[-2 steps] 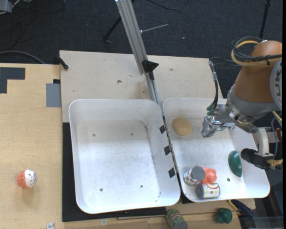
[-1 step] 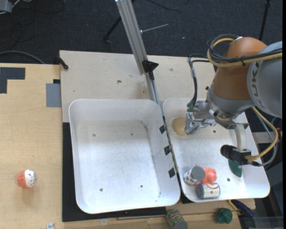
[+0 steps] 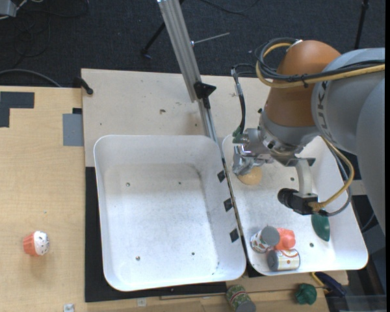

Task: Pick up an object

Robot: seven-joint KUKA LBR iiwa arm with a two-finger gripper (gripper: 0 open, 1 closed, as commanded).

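Green scraps lie nearest the camera, off the bench edge below the pincer: a dark green lump (image 3: 305,294) and a mottled cylinder (image 3: 238,298). Farther in, a grey-and-orange cluster (image 3: 273,238) and a small can (image 3: 283,259) rest below the pincer in the right bin (image 3: 351,255). The pincer (image 3: 246,163) sits against a tan round object (image 3: 251,174); whether it grips it, I cannot tell.

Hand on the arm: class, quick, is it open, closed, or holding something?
Hand: cannot be told; it sits right above a tan round object in the right bin.
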